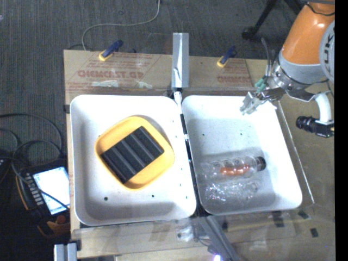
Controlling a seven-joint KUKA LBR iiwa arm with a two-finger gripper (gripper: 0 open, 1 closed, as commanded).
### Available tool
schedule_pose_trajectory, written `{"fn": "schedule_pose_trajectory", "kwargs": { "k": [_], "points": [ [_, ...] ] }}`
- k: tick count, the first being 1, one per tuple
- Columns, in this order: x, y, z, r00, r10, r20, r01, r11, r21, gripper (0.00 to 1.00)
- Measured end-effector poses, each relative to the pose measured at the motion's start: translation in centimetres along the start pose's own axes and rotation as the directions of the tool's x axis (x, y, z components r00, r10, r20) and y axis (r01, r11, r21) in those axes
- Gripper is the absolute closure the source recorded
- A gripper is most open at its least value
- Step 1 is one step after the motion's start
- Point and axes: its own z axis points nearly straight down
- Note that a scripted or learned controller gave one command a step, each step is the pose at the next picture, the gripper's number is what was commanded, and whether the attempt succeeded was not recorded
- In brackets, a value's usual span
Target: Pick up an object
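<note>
Since the hand (251,103) hangs over the far edge of the right bin (288,162) with nothing between its fingers, the step in hand looks like the approach, with no grasp made. I can't tell if the fingers are apart or together; they blur into one pale tip at this angle.

Candidates:
- clear plastic bottle (235,168), lying on its side in the near half of the right bin, dark cap pointing right, something orange inside
- crumpled clear wrapper (228,190), just near-side of the bottle, maybe touching it
- yellow tray-like item with a black ribbed insert (135,152), flat in the middle of the left bin (87,118)

My pick is the bottle: same bin as the hand, shorter travel. Suggest coming down across the barrel mid-length, fingers straddling the narrow axis, not the cap end. Round and slick, so it will probably roll or squirt out if the closure is off-centre. Keep clear of the wrapper, since a pinch on film alone likely lifts nothing useful.

Surface: both bins are shallow, white and smooth, sitting side by side on a desk topped with cardboard (125,72), held by yellow-and-blue clamps (110,49) at the far edge. Grey tape strip (180,61) runs between the bins at the far side.

Room: dark carpet floor, loose cables, a lit device screen (51,186) at the left, chair legs at the far right.
</note>
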Motion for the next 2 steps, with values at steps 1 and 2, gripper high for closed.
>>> {"fn": "schedule_pose_trajectory", "kwargs": {
  "k": [1,2],
  "points": [
    [-3.94,-0.92,2.81,0.998,-0.058,0.000,0.058,0.998,0.000,1.00],
    [-3.91,-0.91,2.82,0.998,-0.058,0.000,0.058,0.998,0.000,0.00]
  ]
}}
